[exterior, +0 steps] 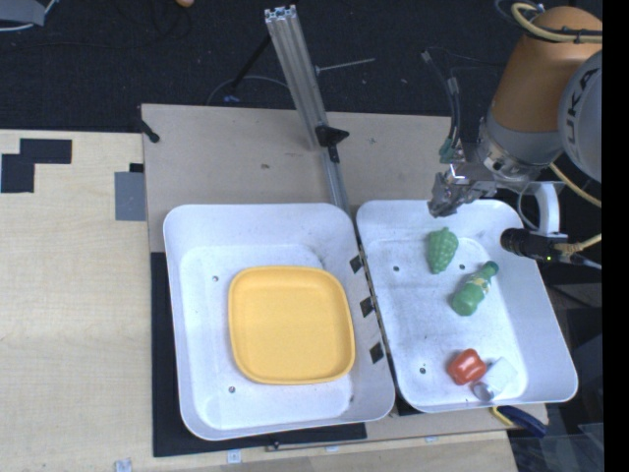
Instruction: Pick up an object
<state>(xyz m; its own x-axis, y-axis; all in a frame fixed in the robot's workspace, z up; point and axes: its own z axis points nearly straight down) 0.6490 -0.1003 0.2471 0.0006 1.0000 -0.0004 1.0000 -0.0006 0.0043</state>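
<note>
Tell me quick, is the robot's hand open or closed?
Hand: cannot be told from this view; it sits above the green grapes in the right bin.

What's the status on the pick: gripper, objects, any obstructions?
Gripper over right bin's far edge, nothing seen held. Green grapes nearest, just below it. Green bottle, red pepper further off. Path unobstructed.

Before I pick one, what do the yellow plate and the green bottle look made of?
Yellow plate: likely plastic, with a smooth matte finish, one even colour and soft rounded corners. Green bottle: probably plastic too, a small toy-like moulded shape with a faint sheen; too small to be sure.
</note>
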